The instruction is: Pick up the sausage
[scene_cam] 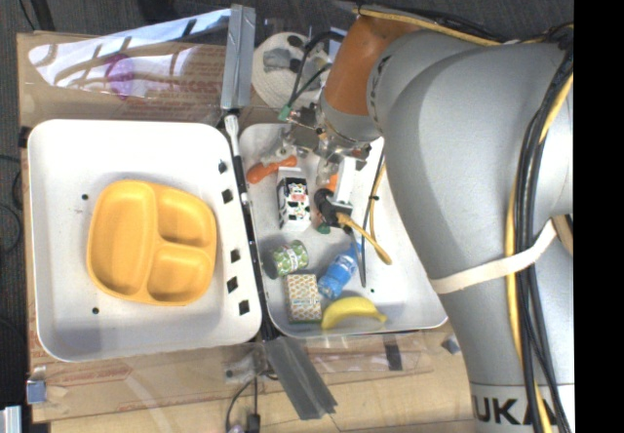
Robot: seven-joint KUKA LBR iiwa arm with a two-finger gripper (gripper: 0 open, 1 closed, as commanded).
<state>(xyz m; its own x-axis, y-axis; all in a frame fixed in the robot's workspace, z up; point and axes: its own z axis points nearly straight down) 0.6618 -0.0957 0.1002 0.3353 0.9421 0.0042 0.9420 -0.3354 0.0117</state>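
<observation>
Over right bin (414,309): gripper (322,150), finger state unclear; sausage (263,171) just beside, toward divider, long axis roughly across bin.

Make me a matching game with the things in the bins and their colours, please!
Things:
1. banana
2. divided plate
3. bottle
4. can

Colours:
A. blue
B. green
C. orange-yellow, alone in the left bin
D. bright yellow, at the near edge of the right bin

Pairs: 1-D, 2-C, 3-A, 4-B
</observation>
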